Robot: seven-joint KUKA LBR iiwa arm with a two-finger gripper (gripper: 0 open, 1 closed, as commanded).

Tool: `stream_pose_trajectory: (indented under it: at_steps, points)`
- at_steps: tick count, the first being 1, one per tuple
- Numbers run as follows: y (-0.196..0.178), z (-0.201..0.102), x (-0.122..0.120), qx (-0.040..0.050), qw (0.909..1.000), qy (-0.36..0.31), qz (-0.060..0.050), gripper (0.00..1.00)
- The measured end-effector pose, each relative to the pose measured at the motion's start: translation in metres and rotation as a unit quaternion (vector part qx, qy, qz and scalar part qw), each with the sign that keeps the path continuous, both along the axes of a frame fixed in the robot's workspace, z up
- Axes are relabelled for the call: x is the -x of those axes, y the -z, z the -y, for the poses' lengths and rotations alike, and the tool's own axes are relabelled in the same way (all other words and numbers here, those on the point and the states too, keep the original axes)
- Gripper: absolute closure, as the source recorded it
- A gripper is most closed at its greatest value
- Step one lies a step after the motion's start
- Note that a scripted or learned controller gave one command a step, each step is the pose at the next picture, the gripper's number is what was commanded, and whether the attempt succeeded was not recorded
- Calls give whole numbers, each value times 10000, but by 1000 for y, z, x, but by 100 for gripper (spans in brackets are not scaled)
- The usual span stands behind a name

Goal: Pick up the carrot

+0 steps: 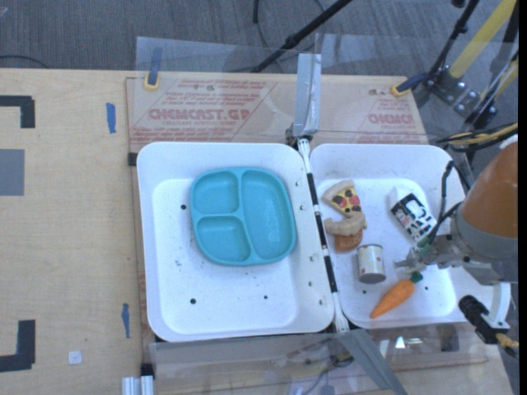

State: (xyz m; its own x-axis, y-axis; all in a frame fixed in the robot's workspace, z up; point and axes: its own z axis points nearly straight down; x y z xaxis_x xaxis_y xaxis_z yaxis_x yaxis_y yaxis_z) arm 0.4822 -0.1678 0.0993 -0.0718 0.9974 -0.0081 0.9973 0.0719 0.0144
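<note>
So far nothing is lifted: the carrot (pixel 393 296) lies on the right bin's (pixel 387 161) floor, just beside the metal can (pixel 370 264). The gripper (pixel 417 262) hovers at its green end; finger state unclear.

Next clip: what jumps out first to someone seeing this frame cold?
The turquoise divided plate dominates the left bin. In the right bin, the orange carrot lies near the front, beside a small metal can, with a toy pizza slice behind them. The arm's gripper hovers by the carrot's green top, at the view's right.
</note>
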Motion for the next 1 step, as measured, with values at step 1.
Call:
stream_pose_trajectory:
  at_steps: [1]
  points:
    - [-85,-85,-23,-38,9996,276,-74,100]
